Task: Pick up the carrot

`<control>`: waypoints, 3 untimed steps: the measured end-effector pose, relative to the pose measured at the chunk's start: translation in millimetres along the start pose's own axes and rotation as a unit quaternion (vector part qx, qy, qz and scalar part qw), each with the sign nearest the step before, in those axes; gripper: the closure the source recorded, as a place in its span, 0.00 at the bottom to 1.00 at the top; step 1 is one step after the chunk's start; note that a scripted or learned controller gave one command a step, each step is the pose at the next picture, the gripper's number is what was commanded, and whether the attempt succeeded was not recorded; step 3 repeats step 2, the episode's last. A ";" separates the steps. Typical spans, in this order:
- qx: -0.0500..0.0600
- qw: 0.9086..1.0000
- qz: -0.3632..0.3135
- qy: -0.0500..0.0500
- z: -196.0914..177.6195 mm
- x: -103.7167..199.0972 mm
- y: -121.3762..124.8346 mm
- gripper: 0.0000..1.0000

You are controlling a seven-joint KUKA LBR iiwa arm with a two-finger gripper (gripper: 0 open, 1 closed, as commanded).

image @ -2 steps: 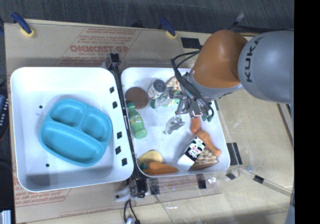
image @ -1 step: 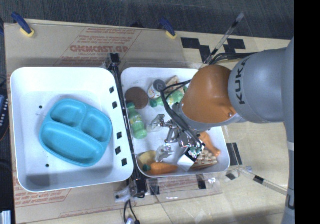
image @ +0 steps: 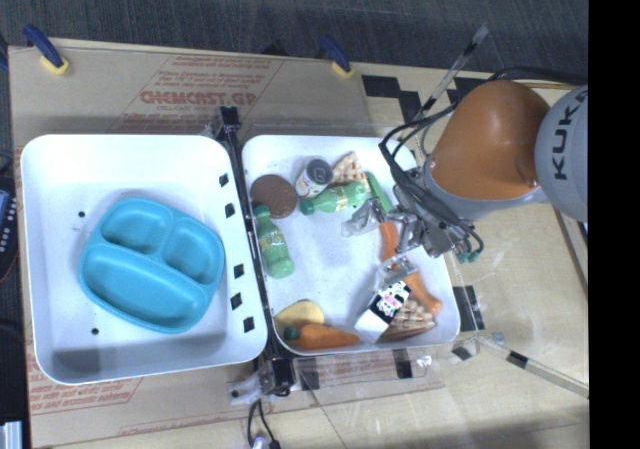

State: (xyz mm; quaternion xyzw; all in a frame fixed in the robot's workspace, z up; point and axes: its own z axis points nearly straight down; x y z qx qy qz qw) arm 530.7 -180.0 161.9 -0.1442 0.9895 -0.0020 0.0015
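Observation:
A small carrot (image: pixel 388 238) with a green top lies in the right bin (image: pixel 330 272), near its right wall. My gripper (image: pixel 398 240) is down in the bin right at the carrot's orange body, and its metal parts and cables cover part of the carrot. A longer orange carrot-like piece (image: pixel 326 338) lies along the bin's front wall. The grey and orange arm (image: pixel 487 145) reaches in from the right.
The right bin also holds a brown disc (image: pixel 273 195), two green bottles (image: pixel 273 248) (image: pixel 336 200), a small can (image: pixel 317 174), a waffle slice (image: pixel 349 168), a yellow piece (image: pixel 299 314), a black-and-white carton (image: pixel 390 303) and a cone (image: pixel 412 321). A blue divided tray (image: pixel 150 262) sits in the left bin (image: pixel 50 187).

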 end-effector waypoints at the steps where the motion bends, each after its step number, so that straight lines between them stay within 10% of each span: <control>1: 0.000 0.996 0.090 0.000 17.3 5.9 -28.1 0.00; 2: -0.004 0.998 0.060 0.003 25.3 35.1 53.8 0.00; 3: -0.004 0.998 0.060 0.003 25.3 35.1 53.8 0.00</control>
